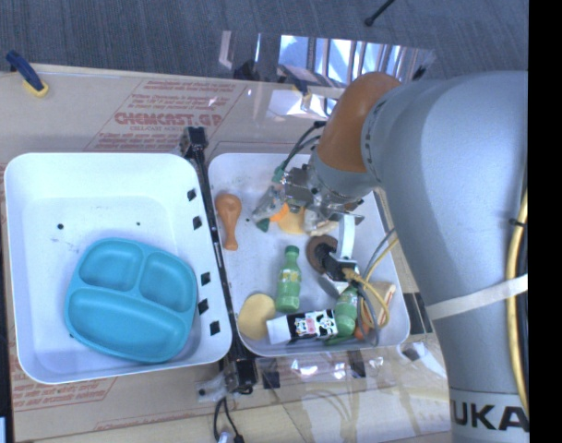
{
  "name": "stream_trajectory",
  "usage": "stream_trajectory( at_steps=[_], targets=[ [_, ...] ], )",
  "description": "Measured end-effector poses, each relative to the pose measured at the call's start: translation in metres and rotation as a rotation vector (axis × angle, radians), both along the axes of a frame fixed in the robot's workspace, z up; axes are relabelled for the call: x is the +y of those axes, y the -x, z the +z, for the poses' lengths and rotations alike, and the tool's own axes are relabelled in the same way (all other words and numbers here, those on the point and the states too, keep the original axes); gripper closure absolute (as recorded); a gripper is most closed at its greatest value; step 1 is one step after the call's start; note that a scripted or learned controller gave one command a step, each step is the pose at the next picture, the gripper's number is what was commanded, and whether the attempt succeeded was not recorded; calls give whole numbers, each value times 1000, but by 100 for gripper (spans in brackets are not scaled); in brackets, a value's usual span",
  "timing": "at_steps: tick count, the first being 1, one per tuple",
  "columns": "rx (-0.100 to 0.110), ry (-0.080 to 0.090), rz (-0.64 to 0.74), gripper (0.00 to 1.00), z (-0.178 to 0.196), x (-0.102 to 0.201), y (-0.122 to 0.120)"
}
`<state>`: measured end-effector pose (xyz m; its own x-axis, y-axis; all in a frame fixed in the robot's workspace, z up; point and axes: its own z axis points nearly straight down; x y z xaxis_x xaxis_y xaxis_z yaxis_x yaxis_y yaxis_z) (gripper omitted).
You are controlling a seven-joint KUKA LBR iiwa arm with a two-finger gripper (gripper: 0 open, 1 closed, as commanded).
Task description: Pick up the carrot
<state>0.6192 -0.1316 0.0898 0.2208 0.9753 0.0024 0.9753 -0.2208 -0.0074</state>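
Item: carrot (282, 217), orange bit in right bin (223, 275) upper middle, right under/touching gripper (279, 203) tip, long axis approx. left-right but mostly hidden; grip state can't tell; arm (428, 183) in from right.

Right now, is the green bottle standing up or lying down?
Lying down: the green bottle rests on its side on the right bin's floor, cap toward the far wall.

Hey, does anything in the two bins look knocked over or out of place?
Mostly ordinary clutter. In the right bin, the green bottle and the black-and-white carton lie on their sides, piled with other items by the near wall. The blue divided plate in the left bin sits flat. I see no spills.
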Motion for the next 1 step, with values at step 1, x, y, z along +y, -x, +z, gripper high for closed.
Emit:
stream_trajectory(
  at_steps=[1],
  targets=[
    [8, -2, 5, 100, 7, 1, 0]
  ],
)
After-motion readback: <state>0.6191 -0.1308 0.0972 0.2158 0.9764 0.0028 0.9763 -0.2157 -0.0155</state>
